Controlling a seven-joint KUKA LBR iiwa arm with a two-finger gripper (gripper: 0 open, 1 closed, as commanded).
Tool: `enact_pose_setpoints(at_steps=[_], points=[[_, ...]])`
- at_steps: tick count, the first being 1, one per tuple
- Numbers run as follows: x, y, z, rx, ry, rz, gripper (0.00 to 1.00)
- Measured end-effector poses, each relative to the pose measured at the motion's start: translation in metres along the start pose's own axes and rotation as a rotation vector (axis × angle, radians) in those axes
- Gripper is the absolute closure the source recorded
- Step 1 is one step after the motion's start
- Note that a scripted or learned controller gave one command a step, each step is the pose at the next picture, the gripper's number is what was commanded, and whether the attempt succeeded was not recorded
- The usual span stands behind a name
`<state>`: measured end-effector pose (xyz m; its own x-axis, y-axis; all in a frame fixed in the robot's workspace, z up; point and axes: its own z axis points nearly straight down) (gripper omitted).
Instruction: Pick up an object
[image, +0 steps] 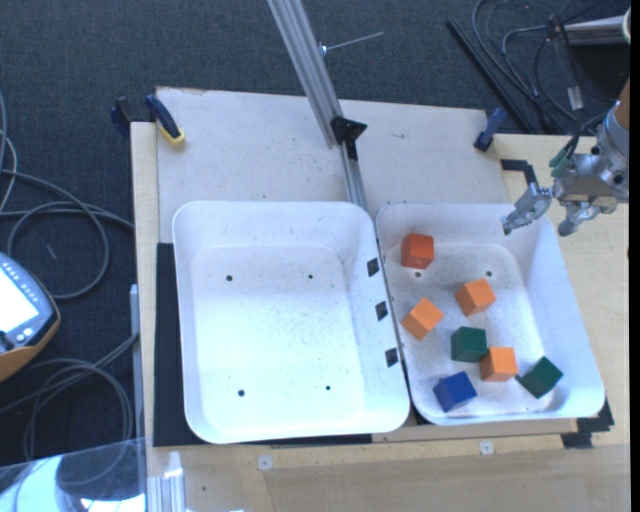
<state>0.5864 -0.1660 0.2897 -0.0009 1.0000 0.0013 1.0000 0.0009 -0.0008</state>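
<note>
Nearest, at the right bin's (570, 300) front edge, sit a blue block (455, 390), a green block (541, 376) and an orange block (498, 363). Farther back lie more blocks. Over its far right corner hangs the gripper (545, 217), fingers spread wide, holding nothing.

Bright, even overhead light, soft short shadows, sharp focus, faint glare bottom-left.

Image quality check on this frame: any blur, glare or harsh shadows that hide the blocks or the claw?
Camera view: light is even and soft, with faint shadows under the blocks, such as the blue block; the right bin shows no glare; the claw is slightly soft at the frame's right edge, open above the bin's corner; a blurred translucent object sits bottom left.
</note>
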Motion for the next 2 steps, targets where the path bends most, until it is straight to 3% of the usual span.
enact_pose_setpoints(at_steps=[1,2], points=[[-0.024,-0.097,0.109,0.012,0.003,0.006,0.0],[-0.005,-0.041,0.195,0.004,0.002,-0.003,0.0]])
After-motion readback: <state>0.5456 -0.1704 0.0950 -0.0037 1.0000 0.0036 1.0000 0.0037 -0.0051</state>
